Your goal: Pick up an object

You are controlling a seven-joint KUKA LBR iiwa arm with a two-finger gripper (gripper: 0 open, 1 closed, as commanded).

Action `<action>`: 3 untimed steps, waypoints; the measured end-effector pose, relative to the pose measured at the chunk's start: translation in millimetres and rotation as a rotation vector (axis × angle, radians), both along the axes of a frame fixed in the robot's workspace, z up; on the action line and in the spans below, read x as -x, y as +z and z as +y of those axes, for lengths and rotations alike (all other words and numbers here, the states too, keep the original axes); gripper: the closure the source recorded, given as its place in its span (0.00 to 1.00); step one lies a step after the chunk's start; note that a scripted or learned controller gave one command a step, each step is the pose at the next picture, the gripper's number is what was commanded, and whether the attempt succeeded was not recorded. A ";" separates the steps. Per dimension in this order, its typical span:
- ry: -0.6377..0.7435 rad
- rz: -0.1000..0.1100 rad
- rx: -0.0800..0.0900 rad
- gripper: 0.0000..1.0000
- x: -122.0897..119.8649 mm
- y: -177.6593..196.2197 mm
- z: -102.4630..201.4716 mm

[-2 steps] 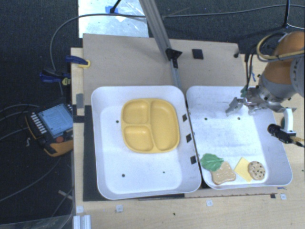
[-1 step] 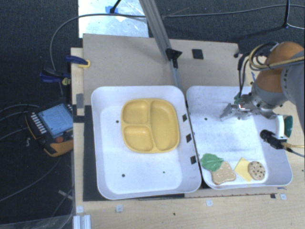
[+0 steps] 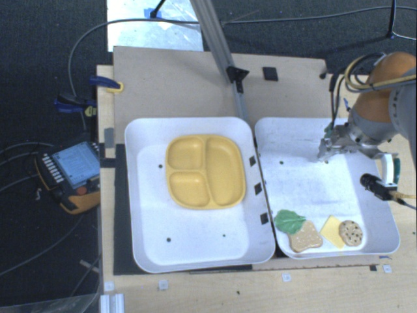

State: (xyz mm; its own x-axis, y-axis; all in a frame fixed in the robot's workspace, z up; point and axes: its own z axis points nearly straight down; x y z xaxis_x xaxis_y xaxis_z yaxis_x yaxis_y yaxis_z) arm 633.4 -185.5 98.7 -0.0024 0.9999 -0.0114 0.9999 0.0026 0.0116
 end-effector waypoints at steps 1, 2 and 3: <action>0.004 0.004 -0.010 1.00 -4.1 62.1 7.2; 0.004 0.006 -0.010 1.00 2.8 113.3 12.0; 0.004 0.008 -0.011 1.00 1.7 126.8 12.0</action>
